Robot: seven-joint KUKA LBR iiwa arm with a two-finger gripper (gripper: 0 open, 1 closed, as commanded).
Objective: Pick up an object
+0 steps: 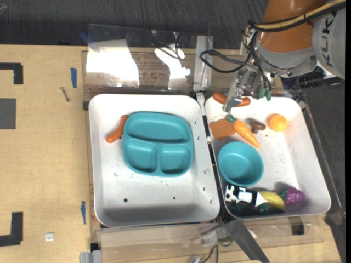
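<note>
Fingers (235, 98) of the gripper (233, 104) point down into the far left corner of the right bin (307, 147); how far apart they stand cannot be told, and nothing is seen between them.

Right bin, contents:
- 1 orange sausage-shaped piece (230, 98), at the far rim, partly behind the fingers.
- 1 flat orange-brown slab (221, 129), just below the fingertips.
- 1 toy carrot (244, 132), touching the slab's right side, tip toward the near right.
- 1 small brown piece (255, 125), just beside the carrot.
- 1 orange ball (277, 122), near the right wall.
- 1 teal bowl (239, 163), upright, near the left wall.
- 1 black-and-white cow-patterned item (238, 194), 1 yellow banana (271, 200) and 1 purple grape bunch (293, 196), in a row along the near rim.

Left bin (104, 147), contents:
- 1 teal divided tray (157, 143), 3 compartments.
- 1 orange hot dog (116, 129), touching the tray's left edge.

Arm (290, 21): grey with orange band, entering from upper right.
</note>
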